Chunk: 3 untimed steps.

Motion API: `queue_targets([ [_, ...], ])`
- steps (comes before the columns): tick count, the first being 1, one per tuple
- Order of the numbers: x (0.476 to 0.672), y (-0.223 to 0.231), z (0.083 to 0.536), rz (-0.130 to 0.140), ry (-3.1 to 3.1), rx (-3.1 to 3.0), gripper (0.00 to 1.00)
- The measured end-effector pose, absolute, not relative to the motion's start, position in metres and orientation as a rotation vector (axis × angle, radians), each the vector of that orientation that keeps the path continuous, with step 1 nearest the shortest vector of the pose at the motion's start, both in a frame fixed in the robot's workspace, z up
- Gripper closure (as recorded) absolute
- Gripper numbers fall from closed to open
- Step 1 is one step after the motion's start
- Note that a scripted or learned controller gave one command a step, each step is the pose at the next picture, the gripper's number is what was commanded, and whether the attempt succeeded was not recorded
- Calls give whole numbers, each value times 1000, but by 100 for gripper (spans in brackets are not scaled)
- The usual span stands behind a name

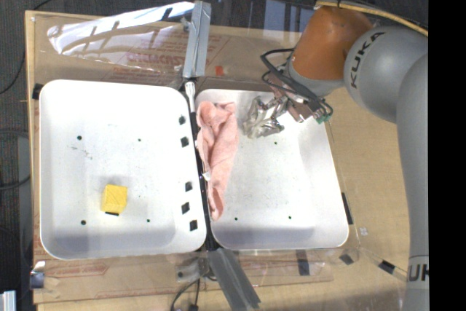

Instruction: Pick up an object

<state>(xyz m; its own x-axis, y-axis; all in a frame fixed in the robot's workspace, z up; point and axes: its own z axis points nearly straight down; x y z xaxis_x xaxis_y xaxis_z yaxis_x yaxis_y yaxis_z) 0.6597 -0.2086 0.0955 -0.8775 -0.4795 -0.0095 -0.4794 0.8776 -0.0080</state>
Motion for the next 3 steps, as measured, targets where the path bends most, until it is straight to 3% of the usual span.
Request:
queue_targets([
  [3, 660, -210, 97, -18, 2248, -2181, 100],
])
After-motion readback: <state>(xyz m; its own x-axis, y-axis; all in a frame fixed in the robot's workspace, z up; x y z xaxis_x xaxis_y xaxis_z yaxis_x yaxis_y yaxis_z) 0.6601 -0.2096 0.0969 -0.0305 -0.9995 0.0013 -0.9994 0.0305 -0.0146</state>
